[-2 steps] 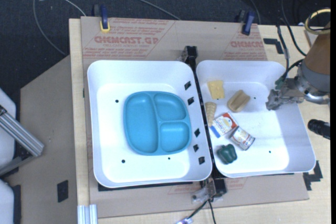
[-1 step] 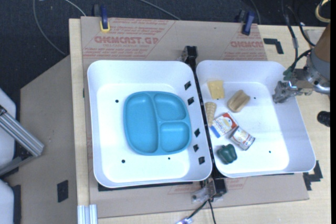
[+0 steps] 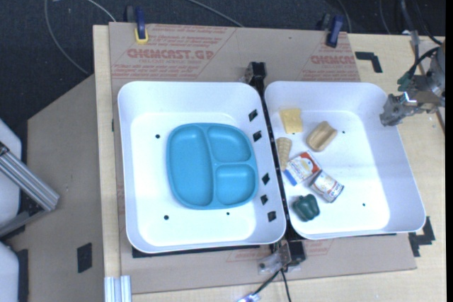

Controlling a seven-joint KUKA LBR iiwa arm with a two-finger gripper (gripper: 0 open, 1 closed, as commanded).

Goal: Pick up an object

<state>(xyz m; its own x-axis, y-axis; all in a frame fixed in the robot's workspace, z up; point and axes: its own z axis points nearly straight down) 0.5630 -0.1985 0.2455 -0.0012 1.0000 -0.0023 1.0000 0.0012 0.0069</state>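
Nothing is picked up yet, as far as I can judge; the whole job is lying ahead of me. Nearest the camera, in the right bin (image 3: 396, 173), a green pepper (image 3: 306, 207) is sitting close to the front left corner, with a small tin can (image 3: 328, 186) just beyond it and a red-and-white packet (image 3: 301, 168) touching that can's left side. Farther back a waffle cone (image 3: 283, 149) is lying by the divider, then a tan bread roll (image 3: 320, 136) and a pale yellow block (image 3: 290, 119). In the left bin (image 3: 134, 152) a blue sectioned plate (image 3: 211, 165) is resting alone. My pincer (image 3: 393, 112) is hovering over the right bin's far right rim, well apart from every item, carrying nothing; I cannot tell how it is set. I am judging that choosing a target, descending and grasping all remain.
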